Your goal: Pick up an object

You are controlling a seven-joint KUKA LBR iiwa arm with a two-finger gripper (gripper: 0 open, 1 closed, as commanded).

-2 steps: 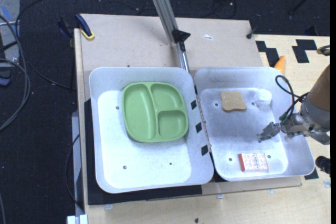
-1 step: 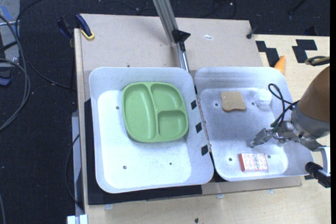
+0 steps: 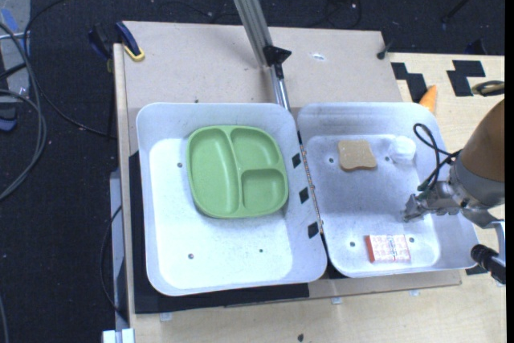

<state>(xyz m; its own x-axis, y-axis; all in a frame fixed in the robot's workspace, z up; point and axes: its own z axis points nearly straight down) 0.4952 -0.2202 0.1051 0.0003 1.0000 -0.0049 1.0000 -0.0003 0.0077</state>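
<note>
the right bin (image 3: 353,120) holds three things, and the gripper (image 3: 416,207) hangs low over its right part. from the gripper, the red and white packet (image 3: 389,248) lies nearest, at about 7 o'clock, just beside it. its long axis runs from 9 to 3 o'clock. the packet looks flat and rectangular, with small print. the tan bread slice (image 3: 356,156) lies farther, at about 10 o'clock, and a small white object (image 3: 401,146) at about 11 o'clock. the gripper is probably empty, but i cannot tell how it stands; the view is too blurred there.
</note>
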